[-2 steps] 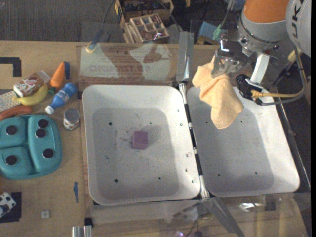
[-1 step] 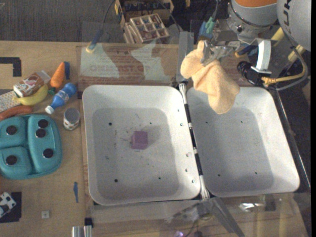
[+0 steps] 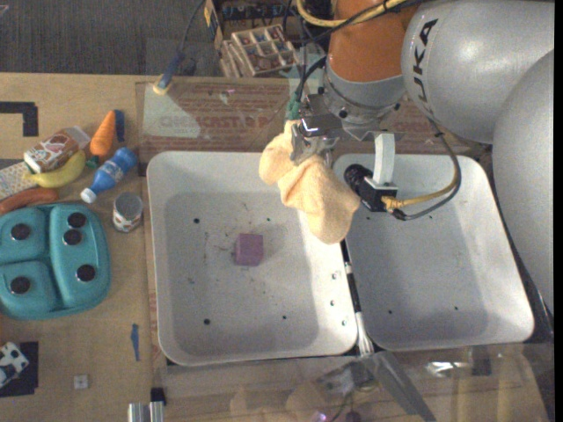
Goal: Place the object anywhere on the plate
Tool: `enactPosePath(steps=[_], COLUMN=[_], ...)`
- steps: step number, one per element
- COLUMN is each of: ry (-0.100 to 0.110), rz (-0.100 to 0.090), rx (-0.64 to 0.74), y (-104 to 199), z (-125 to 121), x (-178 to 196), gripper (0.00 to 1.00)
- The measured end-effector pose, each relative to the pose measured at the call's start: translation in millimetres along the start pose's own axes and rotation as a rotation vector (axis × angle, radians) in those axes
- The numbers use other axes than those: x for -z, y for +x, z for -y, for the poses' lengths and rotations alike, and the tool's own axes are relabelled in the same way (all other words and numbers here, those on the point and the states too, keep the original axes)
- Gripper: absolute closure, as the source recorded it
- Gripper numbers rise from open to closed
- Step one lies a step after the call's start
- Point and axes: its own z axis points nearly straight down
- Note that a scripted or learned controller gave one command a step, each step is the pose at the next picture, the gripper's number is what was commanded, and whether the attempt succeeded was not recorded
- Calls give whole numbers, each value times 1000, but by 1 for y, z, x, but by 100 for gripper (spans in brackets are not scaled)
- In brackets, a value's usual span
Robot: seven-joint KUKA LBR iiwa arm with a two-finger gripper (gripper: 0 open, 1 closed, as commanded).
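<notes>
Cloth (image 3: 308, 187) pinched in jaws, hanging over left bin's (image 3: 167, 262) right rim.

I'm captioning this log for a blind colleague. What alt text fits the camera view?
A grey and orange robot arm's gripper holds a pale yellow cloth hanging over the left white bin. A small purple block lies in that bin; toys sit on the bench to its left.
</notes>
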Motion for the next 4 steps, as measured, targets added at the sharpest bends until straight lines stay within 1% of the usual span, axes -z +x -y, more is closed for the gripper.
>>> enactPosePath(steps=[1,2,3,4], ry=[1,3,-1,2], rz=[-1,-1,1,0], rx=[-36,-175,-205,-235], y=[79,23,-33,-84], z=[4,75,30,104], x=[-109,-64,-39,-70], gripper=[100,100,100,100])
